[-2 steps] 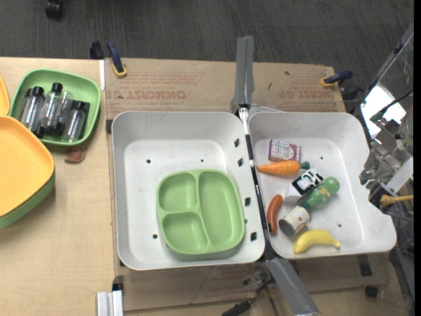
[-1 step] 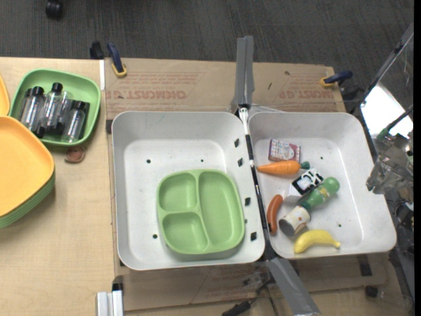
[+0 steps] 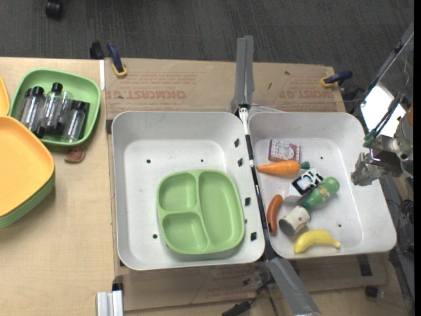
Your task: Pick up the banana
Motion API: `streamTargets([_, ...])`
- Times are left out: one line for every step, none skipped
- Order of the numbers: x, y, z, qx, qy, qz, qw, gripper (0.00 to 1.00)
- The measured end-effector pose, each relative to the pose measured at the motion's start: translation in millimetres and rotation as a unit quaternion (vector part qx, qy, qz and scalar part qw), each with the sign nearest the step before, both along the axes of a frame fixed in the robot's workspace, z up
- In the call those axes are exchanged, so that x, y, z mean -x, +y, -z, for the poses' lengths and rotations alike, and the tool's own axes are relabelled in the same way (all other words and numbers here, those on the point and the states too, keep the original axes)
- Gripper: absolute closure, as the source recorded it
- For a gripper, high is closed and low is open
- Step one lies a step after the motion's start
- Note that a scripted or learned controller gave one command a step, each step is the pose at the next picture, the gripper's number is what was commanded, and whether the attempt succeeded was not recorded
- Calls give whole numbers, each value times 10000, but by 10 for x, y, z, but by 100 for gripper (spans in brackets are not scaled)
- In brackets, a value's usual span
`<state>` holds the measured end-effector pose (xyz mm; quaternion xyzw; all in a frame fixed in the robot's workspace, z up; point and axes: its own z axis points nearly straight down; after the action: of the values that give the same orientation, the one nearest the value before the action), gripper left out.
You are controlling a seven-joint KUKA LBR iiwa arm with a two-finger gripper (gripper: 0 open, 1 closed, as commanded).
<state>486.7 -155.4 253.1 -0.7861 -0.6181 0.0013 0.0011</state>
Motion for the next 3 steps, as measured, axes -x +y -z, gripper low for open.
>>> streamTargets([69,-508,34,-4,-7,-1713,9852,100])
streamTargets([-67,176,222,-7,-10,-2973,9548,100])
streamTargets([86,-90,545,-9,-15,-4572,8894,100])
